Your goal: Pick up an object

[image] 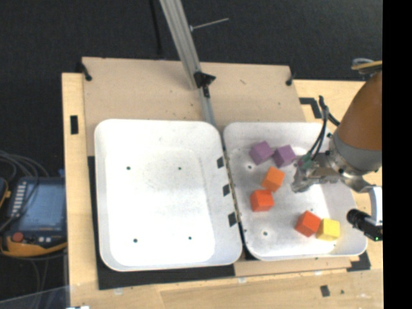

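camera view shows the gripper (302, 177) low in the right bin (257, 140), just right of an orange block (273, 177) and below two purple blocks (261, 151), (284, 155). how wide its claw stands, or whether it grips anything, i cannot tell. a red-orange block (261, 200), another red-orange block (308, 223) and a yellow block (329, 229) lie nearer the front.

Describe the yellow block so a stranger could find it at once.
Look in the right-hand white bin, at its near right corner. The yellow block sits there, touching a red-orange block on its left. It is the one yellow piece among purple and orange ones.
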Motion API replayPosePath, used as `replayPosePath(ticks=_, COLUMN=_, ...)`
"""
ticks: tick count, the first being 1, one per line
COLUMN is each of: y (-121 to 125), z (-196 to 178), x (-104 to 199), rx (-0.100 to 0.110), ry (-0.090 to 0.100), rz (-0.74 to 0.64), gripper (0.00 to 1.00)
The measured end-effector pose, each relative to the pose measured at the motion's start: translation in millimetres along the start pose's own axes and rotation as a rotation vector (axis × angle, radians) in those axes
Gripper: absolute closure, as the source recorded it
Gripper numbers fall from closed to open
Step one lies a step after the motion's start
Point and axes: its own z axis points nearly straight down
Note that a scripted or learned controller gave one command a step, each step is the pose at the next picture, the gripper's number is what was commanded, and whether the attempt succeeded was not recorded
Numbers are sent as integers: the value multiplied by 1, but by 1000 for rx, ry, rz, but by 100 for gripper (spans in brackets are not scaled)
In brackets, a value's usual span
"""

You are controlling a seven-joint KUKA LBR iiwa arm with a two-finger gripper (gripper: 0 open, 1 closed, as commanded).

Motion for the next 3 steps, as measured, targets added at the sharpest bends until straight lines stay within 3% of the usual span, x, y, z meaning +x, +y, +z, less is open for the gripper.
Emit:
replayPosePath(ticks=2, y=3, z=-81, x=-11, rx=1, ry=1, rz=-2, gripper=100)
replayPosePath(ticks=3, y=0, z=-76, x=45, rx=5, ry=2, rz=-3, gripper=100)
